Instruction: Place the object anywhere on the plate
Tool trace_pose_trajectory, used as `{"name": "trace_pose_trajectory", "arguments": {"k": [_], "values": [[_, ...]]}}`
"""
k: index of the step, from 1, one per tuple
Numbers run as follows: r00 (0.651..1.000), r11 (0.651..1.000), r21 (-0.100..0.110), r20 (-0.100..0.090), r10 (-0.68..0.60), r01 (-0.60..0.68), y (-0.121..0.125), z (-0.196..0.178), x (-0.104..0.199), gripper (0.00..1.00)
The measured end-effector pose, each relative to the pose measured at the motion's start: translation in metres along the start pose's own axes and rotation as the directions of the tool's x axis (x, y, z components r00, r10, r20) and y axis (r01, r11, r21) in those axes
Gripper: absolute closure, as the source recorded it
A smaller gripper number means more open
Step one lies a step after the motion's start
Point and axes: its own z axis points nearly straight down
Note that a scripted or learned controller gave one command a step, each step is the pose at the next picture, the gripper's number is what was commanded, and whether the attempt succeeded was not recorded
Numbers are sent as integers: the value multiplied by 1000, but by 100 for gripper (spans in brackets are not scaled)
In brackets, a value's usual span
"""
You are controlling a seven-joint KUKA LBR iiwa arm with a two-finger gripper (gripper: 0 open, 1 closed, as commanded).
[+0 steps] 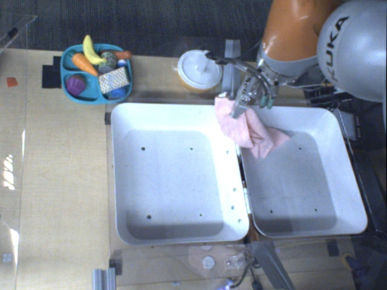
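A crumpled pink cloth (251,132) hangs over the back of the seam between the two white bins, its top corner pinched between my fingers. My gripper (241,108) is shut on that corner, near the back left corner of the right bin (314,216). The cloth's lower folds trail to the right, above or on the right bin's floor; I cannot tell which. The blue divided plate (91,99) sits on the bench far to the left, behind the left bin (175,228). It holds a toy banana (91,50), a carrot (83,63), a purple piece (75,84) and a speckled block (114,78).
A white lidded bowl with a yellow rim (198,70) stands on the bench just behind the bins, left of the gripper. The arm's orange band (296,17) and grey body (357,47) fill the upper right. A metal bracket (233,50) stands behind the bins' seam.
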Motion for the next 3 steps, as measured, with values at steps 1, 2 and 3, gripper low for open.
{"name": "trace_pose_trajectory", "arguments": {"k": [1,2,3], "values": [[936,936,-2,-1,-352,352,45,11,18,100],[935,935,-3,-1,-354,354,94,8,39,100],[935,935,-3,0,-354,354,93,8,39,0]]}}
